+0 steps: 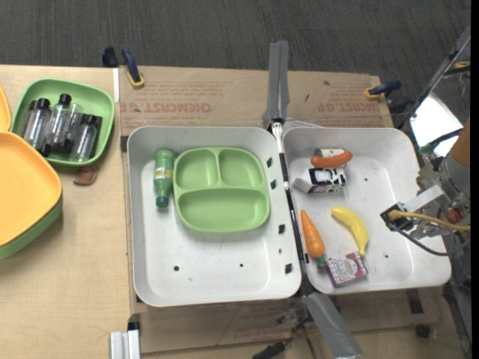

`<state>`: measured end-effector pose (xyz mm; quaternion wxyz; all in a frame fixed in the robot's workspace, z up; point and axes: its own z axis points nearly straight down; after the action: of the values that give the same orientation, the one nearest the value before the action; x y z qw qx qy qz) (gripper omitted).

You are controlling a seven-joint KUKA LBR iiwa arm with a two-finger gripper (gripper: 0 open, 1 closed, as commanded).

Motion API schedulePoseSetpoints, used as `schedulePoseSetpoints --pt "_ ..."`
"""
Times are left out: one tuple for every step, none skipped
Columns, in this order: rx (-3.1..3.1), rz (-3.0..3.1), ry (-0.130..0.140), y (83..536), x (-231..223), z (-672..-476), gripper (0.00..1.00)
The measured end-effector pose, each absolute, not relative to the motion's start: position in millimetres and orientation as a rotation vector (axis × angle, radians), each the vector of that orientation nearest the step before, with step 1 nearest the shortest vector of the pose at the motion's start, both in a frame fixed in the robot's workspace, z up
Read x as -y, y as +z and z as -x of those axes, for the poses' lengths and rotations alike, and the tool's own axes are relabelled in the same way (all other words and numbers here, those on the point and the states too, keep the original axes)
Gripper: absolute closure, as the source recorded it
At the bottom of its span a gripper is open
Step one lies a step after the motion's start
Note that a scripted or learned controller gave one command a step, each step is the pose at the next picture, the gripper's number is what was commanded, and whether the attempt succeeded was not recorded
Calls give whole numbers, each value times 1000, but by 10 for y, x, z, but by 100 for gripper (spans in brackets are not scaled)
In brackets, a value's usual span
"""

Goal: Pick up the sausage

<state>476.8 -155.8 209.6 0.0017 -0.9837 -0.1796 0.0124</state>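
A: How many things are in the right shallow white bin [389, 144]?

B: I count five. One small orange-red sausage [331, 158] lies near the far wall. Just in front of it, touching or almost touching, is one small black-and-white carton [323, 179]. Then there is one yellow banana [353, 228] near the middle, one orange carrot [312, 233] beside the left wall, and one pink packet [346, 268] at the near side.

A: And the left white bin [202, 279]?

B: Two things. One light green plastic plate with three compartments [221, 188], and one green bottle [163, 176] lying just beside its left side.

A: What about the gripper [410, 220]?

B: It is over the right part of the right bin, well apart from the sausage. I see nothing held in it, but I cannot tell how far it is open.

A: Describe the surface, please.

B: The bins sit on brown cardboard [194, 105], held by blue and yellow clamps. On the left is a wooden table [67, 283] with one green square dish [63, 120] holding some small dark-capped bottles, and a stack of yellow-orange plates [26, 200]. The floor behind is dark grey carpet [224, 13].
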Motion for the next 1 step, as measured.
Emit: schedulePoseSetpoints --pt "570 3085 47 2170 1563 -4771 100"
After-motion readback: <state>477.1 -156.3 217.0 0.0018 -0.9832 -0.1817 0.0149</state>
